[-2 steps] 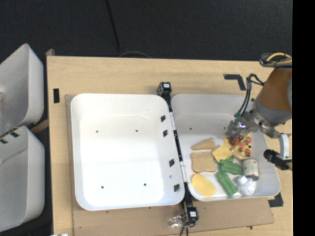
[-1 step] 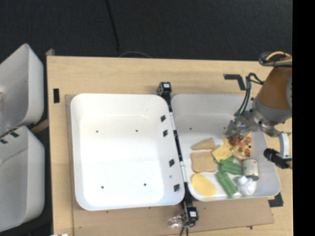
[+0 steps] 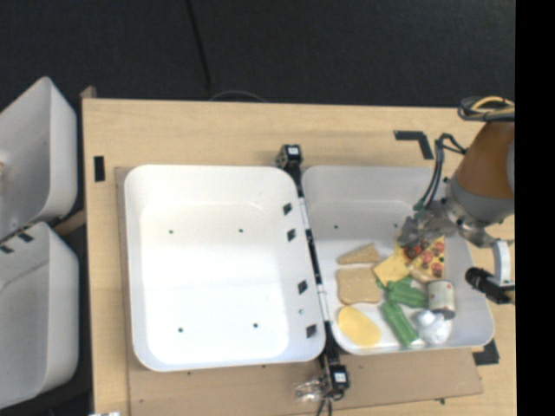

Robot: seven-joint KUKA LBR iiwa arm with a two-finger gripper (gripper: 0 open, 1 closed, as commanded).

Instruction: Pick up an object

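**A:** What does the bench look like from above?

**B:** A pale wooden bench (image 3: 260, 133) carries two shallow white bins side by side. The left bin (image 3: 217, 267) is the larger-looking one. The right bin (image 3: 364, 198) holds a cluster of small things gathered in its near right corner.

**A:** Where is the arm?

**B:** It reaches in from the right. The orange band (image 3: 484, 159) sits above a grey wrist, and the gripper (image 3: 419, 230) hangs low over the right side of the right bin, just at the upper edge of the cluster.

**A:** Is it holding anything?

**B:** I cannot tell. The gripper's tip is dark and blurs into the clutter beneath it, so its opening is unreadable, and no item can be seen lifted from the pile.

**A:** What lies nearest to it?

**B:** A small red and yellow patterned item (image 3: 427, 254) lies directly beneath and just toward the camera from the gripper, seemingly touching it. Beside that, to the left, is a yellow wedge (image 3: 392, 269). Farther left sit a tan triangular slice (image 3: 360, 255) and a tan bread-like square (image 3: 358, 285). Below them is a round yellow piece (image 3: 358, 326). Green pieces (image 3: 401, 306) lie beneath the wedge, with a grey cylinder (image 3: 440, 296) and a whitish object (image 3: 431, 326) at the far right.
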